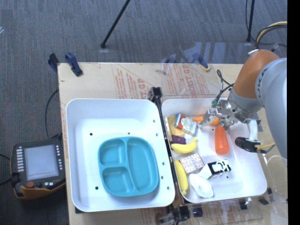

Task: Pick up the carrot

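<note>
The carrot (221, 140), a fat orange piece with rounded ends, lies lengthwise in the right bin (255, 179), right of its middle. My gripper (217, 116) is low in that bin near the far wall, just above the carrot's upper end. A smaller orange bit (205, 119) pokes out to the left from under the gripper; whether it is part of the carrot is unclear. The grey arm with its orange band (255, 76) comes in from the right.
Left of the carrot lie a small carton (187, 124), a purple piece (178, 138), two bananas (183, 147) (181, 176), a checked packet (191, 163), a black-and-white toy (219, 168) and a white lump (202, 185). The left bin (79, 125) holds a teal divided plate (127, 165).
</note>
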Robot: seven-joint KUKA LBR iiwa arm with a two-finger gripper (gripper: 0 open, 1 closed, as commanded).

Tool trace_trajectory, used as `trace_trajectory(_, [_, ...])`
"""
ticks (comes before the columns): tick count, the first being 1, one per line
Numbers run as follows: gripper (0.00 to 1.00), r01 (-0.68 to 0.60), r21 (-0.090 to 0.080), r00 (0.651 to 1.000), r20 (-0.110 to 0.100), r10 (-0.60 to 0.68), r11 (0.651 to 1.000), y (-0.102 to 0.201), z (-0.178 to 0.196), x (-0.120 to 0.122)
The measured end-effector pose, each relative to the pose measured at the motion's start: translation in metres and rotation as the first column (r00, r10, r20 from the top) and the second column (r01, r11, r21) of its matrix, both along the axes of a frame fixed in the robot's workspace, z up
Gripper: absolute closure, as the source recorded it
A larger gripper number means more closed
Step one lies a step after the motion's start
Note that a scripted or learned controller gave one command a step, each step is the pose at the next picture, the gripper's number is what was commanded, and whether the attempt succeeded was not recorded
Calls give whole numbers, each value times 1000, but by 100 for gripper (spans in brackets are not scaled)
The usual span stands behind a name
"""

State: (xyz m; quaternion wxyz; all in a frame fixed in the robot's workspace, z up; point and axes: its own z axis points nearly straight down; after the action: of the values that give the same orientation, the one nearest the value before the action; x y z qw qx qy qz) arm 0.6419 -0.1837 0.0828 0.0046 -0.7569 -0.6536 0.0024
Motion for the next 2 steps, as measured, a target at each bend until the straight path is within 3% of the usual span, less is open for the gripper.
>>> trace_trajectory(1, [100, -6, -3, 1000, 5, 6, 1000, 1, 14, 3])
trace_trajectory(2, [100, 78, -3, 997, 5, -78, 997, 23, 4, -21])
